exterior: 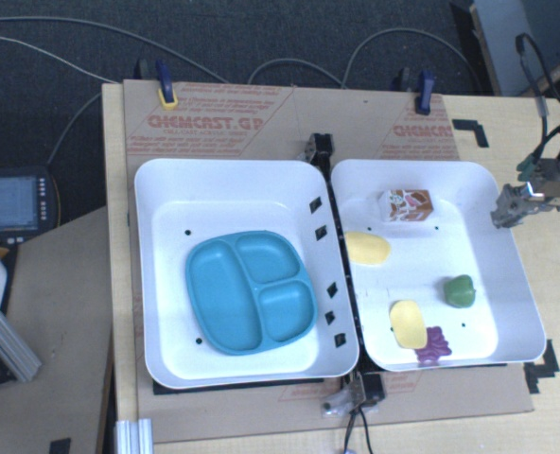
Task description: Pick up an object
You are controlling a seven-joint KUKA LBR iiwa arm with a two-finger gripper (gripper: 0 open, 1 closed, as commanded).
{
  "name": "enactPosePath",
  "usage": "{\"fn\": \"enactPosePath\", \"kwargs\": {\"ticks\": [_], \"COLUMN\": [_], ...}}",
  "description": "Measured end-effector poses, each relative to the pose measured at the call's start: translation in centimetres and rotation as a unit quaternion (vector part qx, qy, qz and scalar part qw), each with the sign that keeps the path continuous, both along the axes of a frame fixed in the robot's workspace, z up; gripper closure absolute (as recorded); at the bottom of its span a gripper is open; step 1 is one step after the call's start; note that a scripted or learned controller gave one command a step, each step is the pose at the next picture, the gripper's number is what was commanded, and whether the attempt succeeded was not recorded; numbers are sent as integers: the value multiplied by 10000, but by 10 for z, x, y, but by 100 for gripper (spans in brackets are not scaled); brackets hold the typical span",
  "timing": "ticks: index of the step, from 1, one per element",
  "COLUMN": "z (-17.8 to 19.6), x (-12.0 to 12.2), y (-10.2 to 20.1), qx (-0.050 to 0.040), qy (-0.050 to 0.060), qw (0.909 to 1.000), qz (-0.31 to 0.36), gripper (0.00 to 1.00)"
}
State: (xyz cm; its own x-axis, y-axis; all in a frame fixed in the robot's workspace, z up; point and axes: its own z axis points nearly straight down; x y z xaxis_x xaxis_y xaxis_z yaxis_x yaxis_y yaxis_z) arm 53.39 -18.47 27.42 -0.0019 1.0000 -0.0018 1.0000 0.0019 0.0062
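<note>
The right bin [507, 253] holds a small printed packet [408, 204] at the back, a pale yellow lump [367, 248] by its left wall, a green object [460, 291] on the right, and a yellow piece [408, 323] beside a purple piece [435, 344] at the front. My gripper [518, 204] hovers at the bin's right rim, right of the packet and apart from every object. Nothing shows in its grasp.
The left bin [157, 253] carries a blue divided tray [250, 291]. Two blue clamps [166, 91] [425, 93] pin the cardboard base at the back. Cables run behind the bench, and a small screen [10, 201] sits at the far left.
</note>
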Motion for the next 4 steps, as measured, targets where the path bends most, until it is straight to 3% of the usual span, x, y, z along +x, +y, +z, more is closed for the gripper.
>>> {"fn": "enactPosePath", "kwargs": {"ticks": [1,4], "z": [-16,-17], "x": [13,76], "y": [53,225], "qx": [27,19], "qy": [41,19], "qw": [10000,10000], "qz": [21,27], "gripper": [100,100]}}
